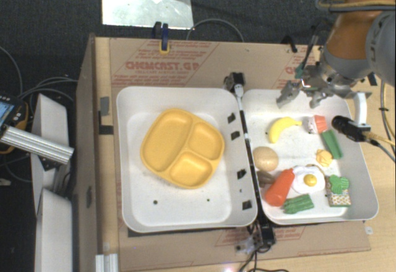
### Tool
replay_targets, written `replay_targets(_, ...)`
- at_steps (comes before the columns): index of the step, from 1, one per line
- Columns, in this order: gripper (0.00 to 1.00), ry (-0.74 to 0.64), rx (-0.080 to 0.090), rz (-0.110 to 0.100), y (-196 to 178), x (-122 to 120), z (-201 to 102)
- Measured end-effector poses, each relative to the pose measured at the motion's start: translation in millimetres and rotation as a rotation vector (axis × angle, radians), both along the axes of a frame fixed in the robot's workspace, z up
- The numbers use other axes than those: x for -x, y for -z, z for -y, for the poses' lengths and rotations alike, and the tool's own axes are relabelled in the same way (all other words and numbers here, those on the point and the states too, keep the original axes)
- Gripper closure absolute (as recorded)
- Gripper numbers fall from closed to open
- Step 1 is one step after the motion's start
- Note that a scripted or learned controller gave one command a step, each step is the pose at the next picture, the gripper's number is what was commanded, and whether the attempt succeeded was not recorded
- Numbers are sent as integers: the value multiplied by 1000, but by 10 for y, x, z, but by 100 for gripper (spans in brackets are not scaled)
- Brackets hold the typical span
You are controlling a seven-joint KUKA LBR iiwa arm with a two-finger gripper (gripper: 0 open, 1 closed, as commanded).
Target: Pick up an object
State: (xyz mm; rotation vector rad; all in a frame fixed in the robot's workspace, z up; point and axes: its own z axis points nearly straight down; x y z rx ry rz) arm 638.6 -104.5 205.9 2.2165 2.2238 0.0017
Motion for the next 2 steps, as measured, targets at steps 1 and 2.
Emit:
replay_targets(1, 0, 3, 4, 8, 1062, 10, -52)
replay_targets(2, 100, 1, 0, 4, 988, 17, -73)
